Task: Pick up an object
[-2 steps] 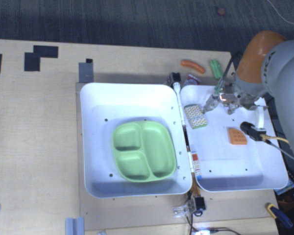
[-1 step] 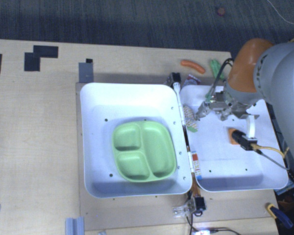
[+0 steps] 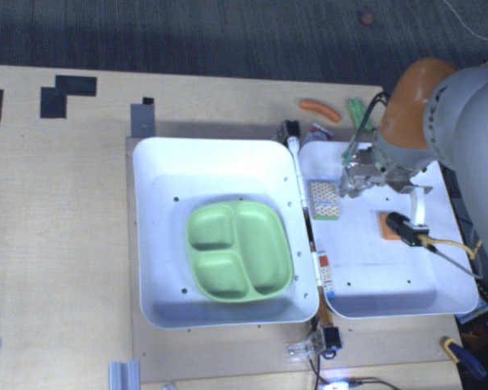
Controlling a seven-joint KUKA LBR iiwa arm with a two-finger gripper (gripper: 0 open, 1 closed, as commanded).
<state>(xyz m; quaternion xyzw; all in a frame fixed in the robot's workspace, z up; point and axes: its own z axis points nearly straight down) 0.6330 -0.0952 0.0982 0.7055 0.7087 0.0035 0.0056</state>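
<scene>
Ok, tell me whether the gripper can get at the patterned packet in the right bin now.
Probably yes. The gripper hangs over the right bin, just beside the patterned packet, which lies flat with nothing on it. The bin's left wall close by could crowd the grasp.

Green plate [image 3: 238, 250]: three compartments, lies flat and face up in the middle of the left bin [image 3: 159, 218], slightly turned. Small square packet [image 3: 324, 200]: speckled pale-green pattern, flat in the right bin [image 3: 374, 275], near its left wall. Small orange piece [image 3: 387, 225]: right of the packet, apart from it, partly hidden.
</scene>
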